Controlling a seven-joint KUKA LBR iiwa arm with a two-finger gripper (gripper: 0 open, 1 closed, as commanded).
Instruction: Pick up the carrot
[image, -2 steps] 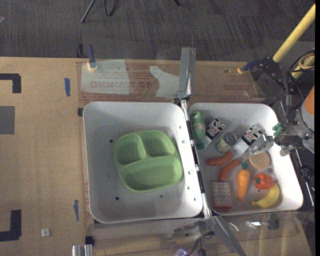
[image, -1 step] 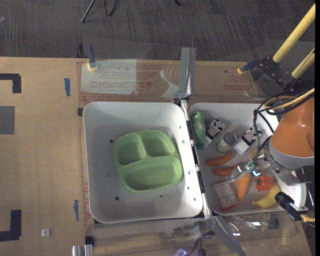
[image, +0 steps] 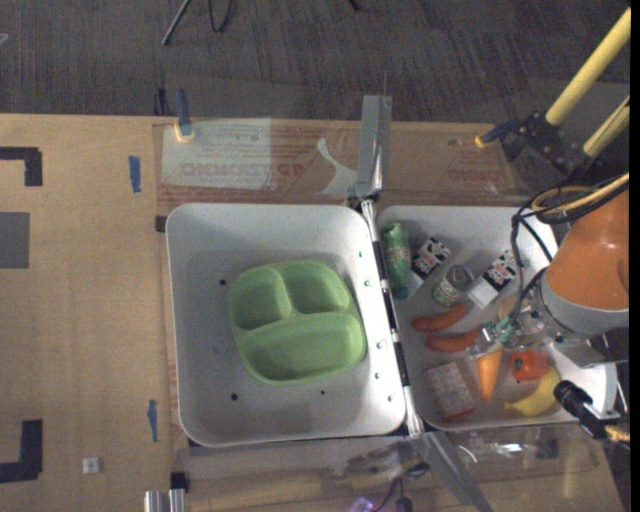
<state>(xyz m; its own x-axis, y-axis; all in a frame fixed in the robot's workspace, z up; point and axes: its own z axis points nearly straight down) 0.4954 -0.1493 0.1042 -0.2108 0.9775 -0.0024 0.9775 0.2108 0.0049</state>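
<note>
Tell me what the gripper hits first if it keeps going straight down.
Most likely the carrot: the gripper hangs just above its upper end in the right bin. Depth is unclear; it may graze the nearby sausage instead.

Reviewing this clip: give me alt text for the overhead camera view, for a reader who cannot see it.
The grey and orange arm reaches over the right bin, above an orange carrot lying among two sausages, a banana and small cartons. The left bin holds a green divided plate.
</note>
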